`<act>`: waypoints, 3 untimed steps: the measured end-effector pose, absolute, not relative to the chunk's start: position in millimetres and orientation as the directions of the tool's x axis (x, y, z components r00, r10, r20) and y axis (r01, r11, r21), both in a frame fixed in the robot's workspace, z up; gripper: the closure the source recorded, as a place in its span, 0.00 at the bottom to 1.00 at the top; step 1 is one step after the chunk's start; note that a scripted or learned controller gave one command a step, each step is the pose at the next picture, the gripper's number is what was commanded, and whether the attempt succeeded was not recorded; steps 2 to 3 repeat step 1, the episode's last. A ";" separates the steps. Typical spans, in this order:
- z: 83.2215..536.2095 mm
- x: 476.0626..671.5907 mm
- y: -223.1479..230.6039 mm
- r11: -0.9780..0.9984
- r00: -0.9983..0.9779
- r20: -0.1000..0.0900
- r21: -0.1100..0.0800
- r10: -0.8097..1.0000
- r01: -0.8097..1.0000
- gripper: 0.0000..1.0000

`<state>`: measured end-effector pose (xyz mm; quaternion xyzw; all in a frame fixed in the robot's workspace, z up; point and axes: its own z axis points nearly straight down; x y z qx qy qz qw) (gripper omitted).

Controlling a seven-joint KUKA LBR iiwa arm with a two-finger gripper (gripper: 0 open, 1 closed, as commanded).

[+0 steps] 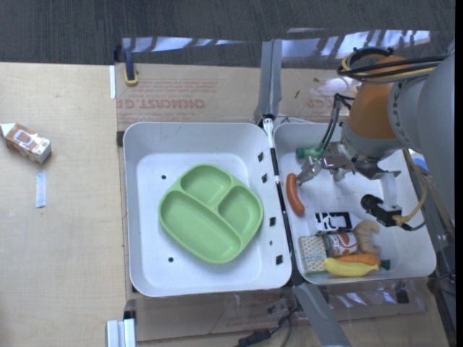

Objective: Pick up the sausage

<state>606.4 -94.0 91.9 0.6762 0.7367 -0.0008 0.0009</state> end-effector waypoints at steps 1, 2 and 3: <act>173.5 501.5 -123.8 0.227 -0.227 0.000 -0.001 0.974 0.974 0.00; 173.5 501.5 -123.8 0.227 -0.227 0.000 -0.001 0.974 0.974 0.00; 173.5 501.5 -123.8 0.227 -0.227 0.000 -0.001 0.974 0.974 0.00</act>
